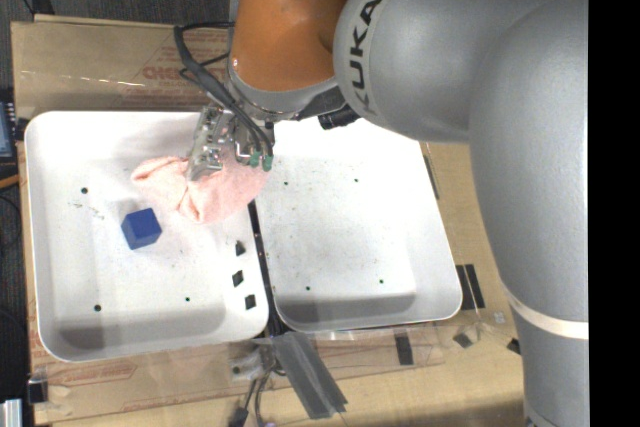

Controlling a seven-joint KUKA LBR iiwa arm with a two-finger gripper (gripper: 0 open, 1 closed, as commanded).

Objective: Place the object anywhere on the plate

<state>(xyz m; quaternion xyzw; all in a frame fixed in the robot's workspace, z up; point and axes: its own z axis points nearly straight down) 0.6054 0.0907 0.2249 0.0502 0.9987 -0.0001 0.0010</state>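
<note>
Two shallow white bins side by side on the bench, and the action is all in the left bin. In there lies a pink cloth, crumpled, up near the far right part of that bin, its right end reaching to the wall shared with the neighbour. Just beside it, toward the near left, a small blue cube sits on the bin floor, apart from the cloth by a sliver of white. The right bin shows only its speckled white floor.

The arm, grey with its orange band, comes in from the right and hangs over the far edge of the bins. The gripper is right down on the cloth's upper edge, metal fingers pointing into the folds. Whether the jaws are spread or closed, I cannot tell; the fabric and the gripper body hide the tips. The cloth rests on the bin floor, bunched beneath the tool
</note>
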